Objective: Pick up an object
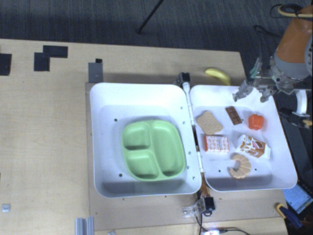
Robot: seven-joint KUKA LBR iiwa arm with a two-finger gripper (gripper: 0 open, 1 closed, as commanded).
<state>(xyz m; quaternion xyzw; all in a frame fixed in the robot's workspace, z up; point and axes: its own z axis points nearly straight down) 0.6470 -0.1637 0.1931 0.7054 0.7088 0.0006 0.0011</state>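
Note:
The right bin (279,177) holds a slice of bread (209,123), a brown chocolate bar (234,115), a red tomato-like piece (256,122), a red-and-white packet (216,143), a white-and-orange carton (253,147) and a croissant (240,166). My gripper (251,94) hangs above the far edge of that bin, up and right of the chocolate bar. Its fingers are spread open with nothing between them.
The left bin (100,146) holds a green divided tray (152,149). A yellow banana (218,75) lies on the bench behind the right bin. Black markers sit on the bench at far left. Cables and clips lie along the bins' front edge.

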